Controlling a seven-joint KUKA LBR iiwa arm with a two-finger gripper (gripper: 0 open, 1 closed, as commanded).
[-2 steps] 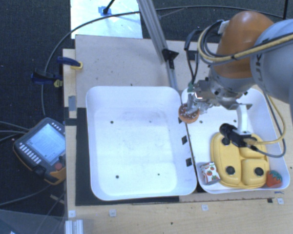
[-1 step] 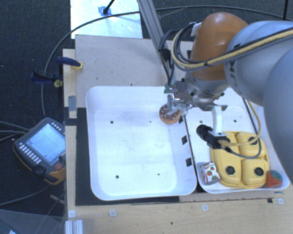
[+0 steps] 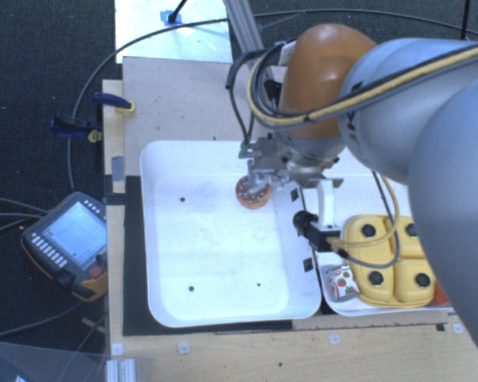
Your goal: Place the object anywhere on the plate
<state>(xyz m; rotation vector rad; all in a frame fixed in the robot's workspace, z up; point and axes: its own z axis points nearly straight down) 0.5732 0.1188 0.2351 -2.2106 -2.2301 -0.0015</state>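
Note:
A small round brown and orange object (image 3: 252, 195) is in the upper middle of the left white bin (image 3: 215, 293). My gripper (image 3: 257, 180) is directly over it, with its tip overlapping the object's top edge; contact or grasp is hidden from this angle. A yellow plate-like tray (image 3: 382, 265) with black dots lies in the right bin (image 3: 358, 307), partly covered by the arm.
A small white and red packet (image 3: 341, 282) lies at the front left of the right bin, beside the yellow tray. The grey arm and its orange band (image 3: 327, 78) cover much of the right bin. A teach pendant (image 3: 68, 241) lies left of the bench.

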